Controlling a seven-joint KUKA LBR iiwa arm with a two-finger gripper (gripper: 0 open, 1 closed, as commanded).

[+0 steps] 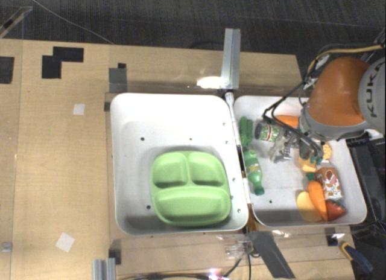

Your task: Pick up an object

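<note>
The right bin (277, 203) holds several small items. A green bottle (253, 173) lies along its left wall, with a second green piece (245, 130) above it. A small labelled can (266, 132) lies next to an orange item (289, 120). My gripper (288, 147) hangs low over the middle of this bin, just right of the can and below the orange item. The wrist's orange band (339, 92) covers the bin's upper right. A carrot (315, 195), a yellow fruit (304, 205) and a brown packet (330, 183) sit at the lower right.
The left bin (129, 128) bears a green divided plate (190, 187) in its lower half. A metal post (230, 58) stands at the back between the bins. Cables run from the wrist toward the can. Wooden bench surface (54, 170) lies to the left.
</note>
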